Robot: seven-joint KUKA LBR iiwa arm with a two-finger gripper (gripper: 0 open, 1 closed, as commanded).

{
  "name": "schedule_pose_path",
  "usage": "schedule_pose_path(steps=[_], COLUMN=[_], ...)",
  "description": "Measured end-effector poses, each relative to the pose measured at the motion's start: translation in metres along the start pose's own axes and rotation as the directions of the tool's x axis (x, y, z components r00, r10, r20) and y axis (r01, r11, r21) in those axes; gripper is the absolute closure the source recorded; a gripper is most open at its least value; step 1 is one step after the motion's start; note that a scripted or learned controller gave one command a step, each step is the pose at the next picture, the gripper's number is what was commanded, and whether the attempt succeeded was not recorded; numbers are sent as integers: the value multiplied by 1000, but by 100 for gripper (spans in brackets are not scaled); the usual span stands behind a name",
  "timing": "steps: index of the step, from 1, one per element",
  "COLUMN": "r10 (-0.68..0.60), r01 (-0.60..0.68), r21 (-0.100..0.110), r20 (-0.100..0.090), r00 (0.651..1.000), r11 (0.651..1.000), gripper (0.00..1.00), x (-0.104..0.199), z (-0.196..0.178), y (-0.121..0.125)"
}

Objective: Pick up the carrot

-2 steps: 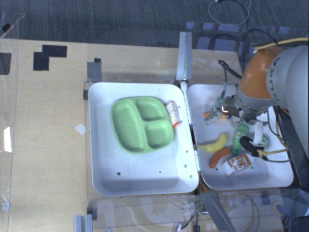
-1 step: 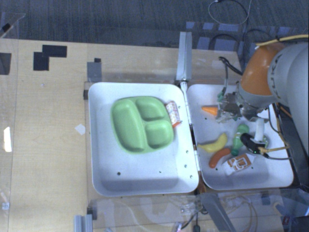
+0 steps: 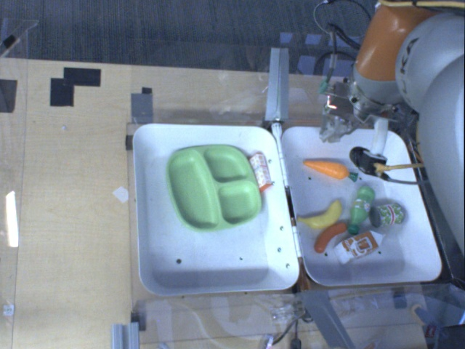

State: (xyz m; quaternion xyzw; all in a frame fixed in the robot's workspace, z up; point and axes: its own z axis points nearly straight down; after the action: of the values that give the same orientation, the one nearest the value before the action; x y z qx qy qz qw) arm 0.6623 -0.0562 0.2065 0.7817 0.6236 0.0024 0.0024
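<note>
In the camera view, the carrot is seen in the upper part of the right bin, lying flat on the white floor. Its pointed tip is turned toward 9 o'clock and its green stalk end toward 3 o'clock, with a slight tilt. It is judged to be a toy carrot of plastic: light, stiff and rather smooth, so some slipping can be expected if it is squeezed near the thin tip. The thick middle of the body, closer to the stalk end, is considered the best place to take hold, with the closing direction set across its short width.

The gripper is found above the far edge of the same bin, and the carrot lies near it at about 6 o'clock, a little toward 7. They are apart; nothing is seen held. Whether the gripper is wide or narrow cannot be told, because this part is blurred.

Free floor is seen around the carrot. The banana, the green bottle and the red sausage lie farther toward 6 o'clock, well apart from it. In the left bin a green divided plate is placed.
</note>
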Motion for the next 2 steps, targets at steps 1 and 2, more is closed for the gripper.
schedule_pose_path(steps=[1, 2], r10=[0, -71], r01=[0, 72], r21=[0, 3], r20=[0, -1], r00=[1000, 997], r11=[1000, 997], gripper=[0, 0], x=[0, 97], z=[0, 21], y=[0, -15])
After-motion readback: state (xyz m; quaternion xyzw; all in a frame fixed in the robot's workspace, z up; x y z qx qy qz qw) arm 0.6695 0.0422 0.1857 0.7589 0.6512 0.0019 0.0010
